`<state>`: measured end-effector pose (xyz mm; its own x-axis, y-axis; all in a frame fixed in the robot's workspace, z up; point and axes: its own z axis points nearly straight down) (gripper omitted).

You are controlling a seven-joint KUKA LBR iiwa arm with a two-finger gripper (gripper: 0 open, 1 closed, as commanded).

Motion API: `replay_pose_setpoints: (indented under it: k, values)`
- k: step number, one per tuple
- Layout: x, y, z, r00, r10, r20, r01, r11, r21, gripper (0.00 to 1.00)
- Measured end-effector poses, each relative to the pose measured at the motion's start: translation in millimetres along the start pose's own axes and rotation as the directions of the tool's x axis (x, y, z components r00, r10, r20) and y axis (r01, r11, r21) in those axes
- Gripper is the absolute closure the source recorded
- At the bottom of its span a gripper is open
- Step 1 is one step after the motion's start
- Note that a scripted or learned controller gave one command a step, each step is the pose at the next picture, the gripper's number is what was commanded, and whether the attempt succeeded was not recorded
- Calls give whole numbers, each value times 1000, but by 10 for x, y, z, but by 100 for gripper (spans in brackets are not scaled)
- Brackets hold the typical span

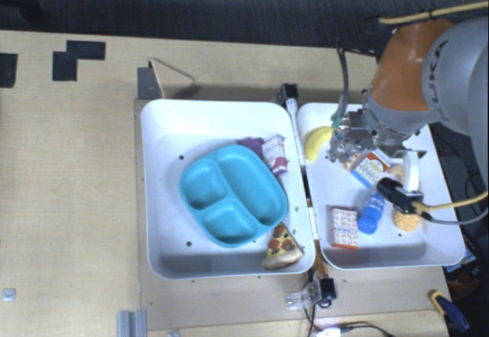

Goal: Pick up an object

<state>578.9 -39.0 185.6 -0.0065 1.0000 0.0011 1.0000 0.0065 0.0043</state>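
Note:
My gripper [349,146] hangs low over the back of the right bin [382,255], close to a yellow banana-like object [315,141] on its left. Just in front of it lies an orange and white packet [369,169]. Further forward are a blue bottle [372,215], a red and white carton [344,227] and a round tan cookie [406,219]. The arm's wrist hides the fingertips.
The left bin [164,175] holds a blue divided plate [232,194], a purple wrapper [270,152] at its back and a toy pizza slice [282,246] at its front. A divider rail [299,167] separates the bins. Cables run along the front right.

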Motion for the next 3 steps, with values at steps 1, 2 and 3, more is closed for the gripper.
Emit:
replay_pose_setpoints:
  k: [1,2,3]
  values:
    - [-778,902,-375,1000,3,3,-3,1000,-1,100]
    - [-771,902,-371,1000,2,2,-2,1000,0,0]
    - [-664,732,878,1000,1,3,-1,1000,-2,0]
